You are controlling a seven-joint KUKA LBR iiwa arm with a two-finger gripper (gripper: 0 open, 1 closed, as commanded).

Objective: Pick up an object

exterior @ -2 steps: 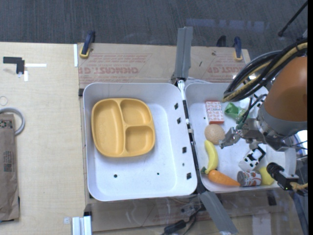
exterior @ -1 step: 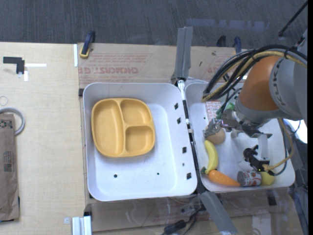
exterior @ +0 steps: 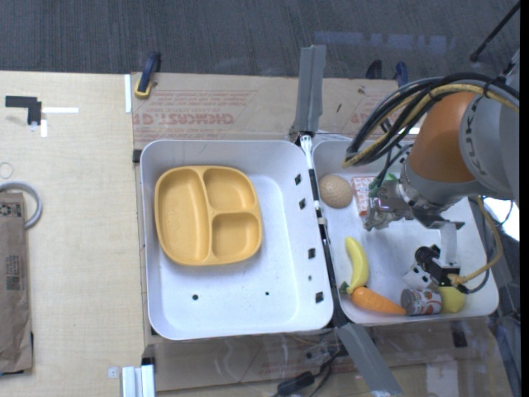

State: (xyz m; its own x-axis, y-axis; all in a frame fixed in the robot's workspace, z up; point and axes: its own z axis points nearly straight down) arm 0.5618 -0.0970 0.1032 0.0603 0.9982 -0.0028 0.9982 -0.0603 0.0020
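My gripper [exterior: 374, 216] hangs over the middle of the right bin [exterior: 395, 240], below the arm's orange band. A beige egg-shaped ball [exterior: 335, 191] lies just left of it, near the bin's far left corner. A yellow banana [exterior: 357, 263] lies below the gripper by the left wall. An orange carrot [exterior: 378, 302] rests along the near edge. To its right are a small printed can [exterior: 421, 302] on its side and a yellow round fruit [exterior: 452, 298]. Nothing shows between the gripper and the bin floor.
The left bin [exterior: 240, 304] holds a yellow divided plate [exterior: 208, 214]. A small pink-and-white packet [exterior: 362, 190] lies beside the beige ball. Cardboard [exterior: 215, 106] lies behind the bins. A brown paper bag [exterior: 12, 279] sits at the far left of the bench.
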